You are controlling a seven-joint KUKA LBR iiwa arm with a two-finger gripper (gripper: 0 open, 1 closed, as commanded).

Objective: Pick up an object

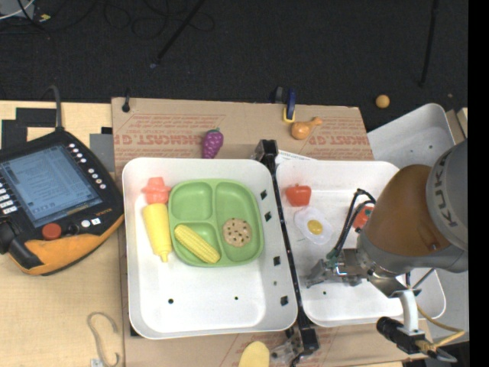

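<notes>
Objects lie spread over both bins, and we start at the near edge of the bench, where a yellow lemon-like toy sits just outside the bins. Just beyond it we see the arm reaching in from the right, low over the right bin. Its gripper hangs above the near part of that bin's floor, close to the divider; we cannot tell whether it is spread or pressed together, and nothing visible sits between its tips. Farther back in the same bin we find a fried egg toy and, beyond it, a red pepper-like toy near the far left corner.

In the left bin we see a green divided plate. A corn cob lies in its near left compartment and a cookie in its right one. Beside the plate on the left lie a yellow bottle and, just past it, a pink piece.

Behind the bins, on the cardboard sheet, we see a purple grape bunch and an orange pear-shaped toy. A control pendant rests well to the left.
</notes>
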